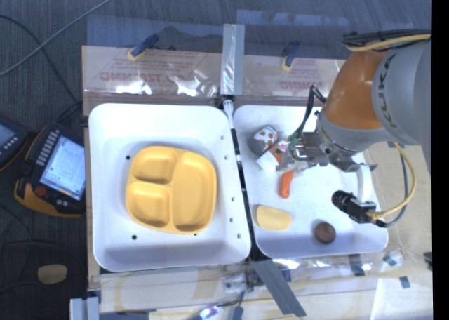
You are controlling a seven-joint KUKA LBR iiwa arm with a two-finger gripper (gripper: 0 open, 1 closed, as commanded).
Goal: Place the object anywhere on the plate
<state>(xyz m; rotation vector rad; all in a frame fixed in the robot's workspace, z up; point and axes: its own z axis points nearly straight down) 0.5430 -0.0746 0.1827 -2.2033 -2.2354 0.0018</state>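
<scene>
A yellow plate [170, 188] with three compartments lies in the left bin [112, 125]. In the right bin [309, 241] the gripper [295, 151] is low over the far-left part, and whether it is apart or together cannot be told. An orange carrot [285, 184] lies just near of it, touching nothing seen. Left of the gripper sits a grey-and-white toy [264, 138]. A yellow piece [273, 218] and a brown disc [324, 231] lie at the near side.
</scene>
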